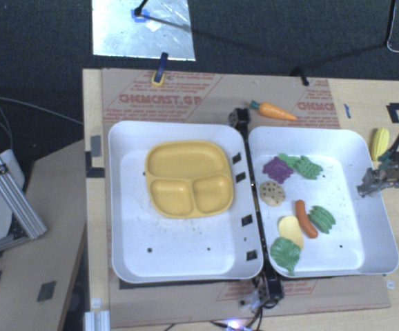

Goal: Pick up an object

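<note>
The right bin (344, 143) holds several toy foods: purple grapes (277, 167), a green vegetable (306, 165), a speckled cookie (273, 194), an orange sausage (305, 218), a green pod (322, 217), a yellow piece (290, 229) and a green leafy piece (285, 252). My gripper (369, 184) hangs over that bin's right rim, well to the right of the foods and touching none of them. I see nothing held in it.
The left bin (127, 247) carries a yellow divided plate (189, 178). An orange carrot (275, 111) lies on the bench behind the bins. A yellow corn cob (380, 142) sits outside the right bin, just behind the gripper. A metal frame (6, 192) stands at far left.
</note>
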You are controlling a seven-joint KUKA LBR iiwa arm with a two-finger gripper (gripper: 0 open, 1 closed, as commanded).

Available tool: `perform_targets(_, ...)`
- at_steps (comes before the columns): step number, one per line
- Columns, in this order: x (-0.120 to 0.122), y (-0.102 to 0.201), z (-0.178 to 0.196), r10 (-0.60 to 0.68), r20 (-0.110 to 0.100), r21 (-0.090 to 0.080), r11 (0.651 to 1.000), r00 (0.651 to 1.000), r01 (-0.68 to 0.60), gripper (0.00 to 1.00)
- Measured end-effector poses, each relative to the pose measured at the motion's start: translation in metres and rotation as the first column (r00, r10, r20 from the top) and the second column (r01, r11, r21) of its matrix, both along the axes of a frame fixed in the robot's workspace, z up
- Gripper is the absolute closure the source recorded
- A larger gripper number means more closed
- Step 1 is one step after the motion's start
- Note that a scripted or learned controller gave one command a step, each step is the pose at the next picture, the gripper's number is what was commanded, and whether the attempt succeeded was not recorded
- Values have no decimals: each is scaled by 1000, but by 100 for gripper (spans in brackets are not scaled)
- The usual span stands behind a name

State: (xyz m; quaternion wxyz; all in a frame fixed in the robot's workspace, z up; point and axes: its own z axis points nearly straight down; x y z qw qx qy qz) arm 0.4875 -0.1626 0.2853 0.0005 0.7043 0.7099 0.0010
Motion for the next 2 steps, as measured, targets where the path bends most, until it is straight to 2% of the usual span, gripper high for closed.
perform_targets(1,1,35,25,1,3,-1,1000,1000,-1,100)
perform_targets(2,27,80,59,2,5,0,1000,1000,-2,100)
